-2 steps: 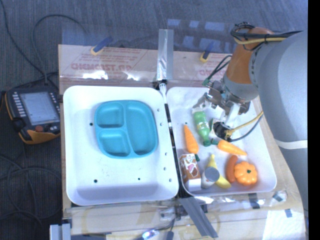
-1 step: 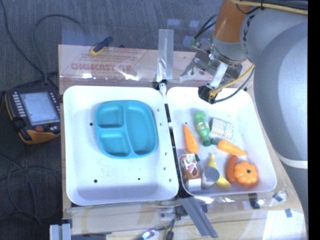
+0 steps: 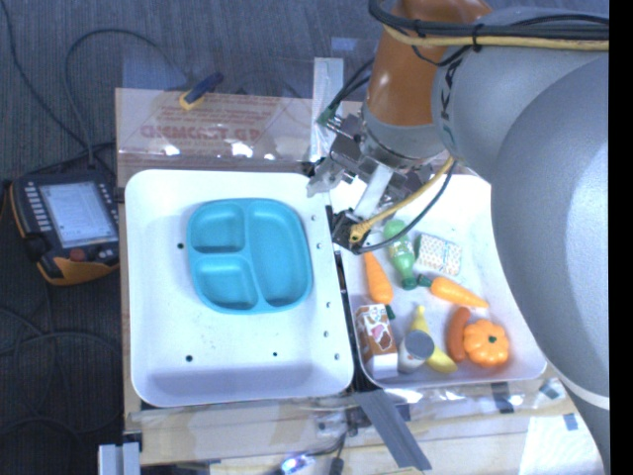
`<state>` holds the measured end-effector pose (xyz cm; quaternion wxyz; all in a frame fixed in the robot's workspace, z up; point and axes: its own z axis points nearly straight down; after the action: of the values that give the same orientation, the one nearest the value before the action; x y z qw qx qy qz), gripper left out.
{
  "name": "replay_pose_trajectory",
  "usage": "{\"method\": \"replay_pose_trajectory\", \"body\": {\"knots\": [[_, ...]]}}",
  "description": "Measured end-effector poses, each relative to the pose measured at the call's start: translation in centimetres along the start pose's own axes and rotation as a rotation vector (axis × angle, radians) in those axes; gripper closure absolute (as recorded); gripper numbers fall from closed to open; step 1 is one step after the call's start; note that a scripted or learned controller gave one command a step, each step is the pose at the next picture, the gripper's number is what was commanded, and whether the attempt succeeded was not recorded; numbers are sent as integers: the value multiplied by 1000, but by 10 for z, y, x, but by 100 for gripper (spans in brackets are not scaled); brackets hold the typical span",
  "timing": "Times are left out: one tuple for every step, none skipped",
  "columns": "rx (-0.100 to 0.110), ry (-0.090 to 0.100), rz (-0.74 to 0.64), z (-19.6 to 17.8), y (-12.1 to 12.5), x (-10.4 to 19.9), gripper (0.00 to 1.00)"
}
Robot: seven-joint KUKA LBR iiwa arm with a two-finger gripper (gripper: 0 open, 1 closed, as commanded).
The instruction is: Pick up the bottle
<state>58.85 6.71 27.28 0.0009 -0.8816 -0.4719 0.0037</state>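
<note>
1. Dark grey carpet (image 3: 247, 18) runs all round the bench, with loose cables trailing across it, and a teach pendant (image 3: 64, 221) with a pale screen lies on the floor to the left.
2. Behind the left bin (image 3: 148, 364) sits a flat brown sheet (image 3: 218, 127) under clear film, with a small yellow and blue object (image 3: 201, 88) lying on top of it.
3. Down in the left bin we have a blue divided plate (image 3: 247, 255), set flat near the middle.
4. The arm (image 3: 554, 166) comes in big from the right, and its orange band (image 3: 415, 57) hangs over the far edge of the right bin (image 3: 524, 364).
5. The gripper (image 3: 346, 191) is down at the far left corner of the right bin, right by the wall between the two bins. Whether it is open or closed, I cannot tell from this angle, and nothing is visibly held.
6. The green bottle (image 3: 403, 258) lies in the right bin, just beside the gripper and nearer the camera.
7. Around the bottle: a carrot (image 3: 377, 277) to its left, a white patterned box (image 3: 438, 256) to its right, and a second carrot (image 3: 457, 291) just past that.
8. At the near end sit a pumpkin (image 3: 486, 343), a banana (image 3: 431, 349), a grey cylinder (image 3: 417, 345) and a brown packet (image 3: 374, 329).
</note>
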Motion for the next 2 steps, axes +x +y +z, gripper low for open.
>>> {"method": "replay_pose_trajectory", "body": {"knots": [[-2, -2, 363, 7, 16, 26, 0], [-3, -12, 355, 1, 16, 26, 100]]}}
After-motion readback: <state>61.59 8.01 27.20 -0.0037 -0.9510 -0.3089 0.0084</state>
